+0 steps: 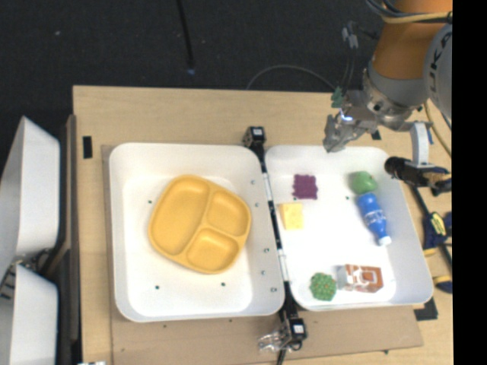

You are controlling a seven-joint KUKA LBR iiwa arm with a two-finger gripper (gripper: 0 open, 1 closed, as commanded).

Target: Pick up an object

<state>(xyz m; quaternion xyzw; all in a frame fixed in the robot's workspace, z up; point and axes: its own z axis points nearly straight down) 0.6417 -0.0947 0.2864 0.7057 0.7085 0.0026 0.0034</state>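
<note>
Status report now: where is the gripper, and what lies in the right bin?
Gripper above far edge of right bin, holding nothing visible. Purple block, yellow block, blue bottle lying loose. Path clear.

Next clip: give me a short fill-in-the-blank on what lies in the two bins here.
1. The yellow three-compartment plastic plate lies in the ____ bin.
2. The blue plastic bottle lies just below a ____ round object.
3. The small yellow square block lies just below a ____ block.
4. The arm's hand hangs over the right white bin's ____ edge.

Missing words: left; green; purple; far
</note>
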